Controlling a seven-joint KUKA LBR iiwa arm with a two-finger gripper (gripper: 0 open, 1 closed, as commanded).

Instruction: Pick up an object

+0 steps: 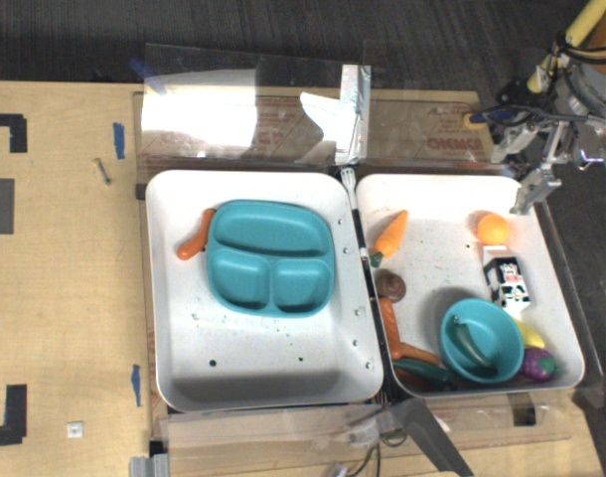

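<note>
At the 2 o'clock edge of the right bin, my gripper hangs just outside the rim with nothing in it.

I cannot tell how wide it is open. The orange ball sits just inside the rim, at about 8 o'clock from the gripper, so I think it is the easy pick. It is round and may roll away if I bump it. The black and white box lies close below the ball and could get pushed. The teal bowl and carrot are farther off. I see dark marks on the box, too small to read.
</note>
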